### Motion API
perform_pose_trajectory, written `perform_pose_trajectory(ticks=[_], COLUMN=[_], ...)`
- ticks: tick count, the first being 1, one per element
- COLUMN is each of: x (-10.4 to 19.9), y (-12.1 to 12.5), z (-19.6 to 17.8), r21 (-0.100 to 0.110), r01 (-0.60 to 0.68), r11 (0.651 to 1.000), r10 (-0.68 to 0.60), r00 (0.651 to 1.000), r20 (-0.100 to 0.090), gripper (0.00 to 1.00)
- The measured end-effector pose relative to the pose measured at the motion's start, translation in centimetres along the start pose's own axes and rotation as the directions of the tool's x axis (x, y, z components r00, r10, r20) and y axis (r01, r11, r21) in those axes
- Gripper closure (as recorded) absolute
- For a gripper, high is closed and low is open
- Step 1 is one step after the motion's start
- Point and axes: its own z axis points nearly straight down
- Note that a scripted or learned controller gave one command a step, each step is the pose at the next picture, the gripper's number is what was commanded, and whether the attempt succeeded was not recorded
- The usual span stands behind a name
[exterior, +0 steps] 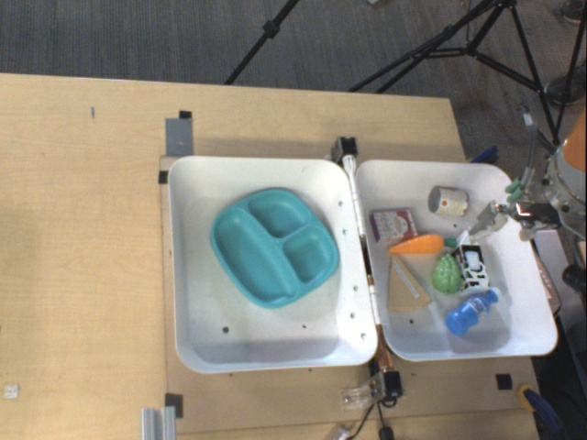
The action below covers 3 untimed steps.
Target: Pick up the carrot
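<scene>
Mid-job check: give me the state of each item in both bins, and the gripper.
carrot: lying flat in right bin, not gripped
teal plate: right side up in left bin
blue bottle: lying on its side
small can: tipped on its side
gripper: over right bin, apart from the carrot

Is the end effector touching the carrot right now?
Apart. The camera view shows the end effector at the right bin's far right side, with bare white bin floor between it and the carrot.

Grey arm (pixel 570 191), orange band (partly cropped), seemingly green wrist fitting.
</scene>
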Motion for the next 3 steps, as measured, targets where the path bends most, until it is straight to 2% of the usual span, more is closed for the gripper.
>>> perform_pose_trajectory(ticks=[1,2,3], x=[7.1,6.2,7.2], y=[9.7,4.2,1.3], z=[13.0,14.4,14.4], r21=[-0.001,-0.035,-0.041], r01=[-0.004,-0.036,0.144], r11=[1.000,0.999,0.989], r10=[0.004,0.036,-0.143], r00=[1.000,0.999,0.990], r20=[-0.001,0.000,0.011], gripper=[0.00,0.00,0.00])
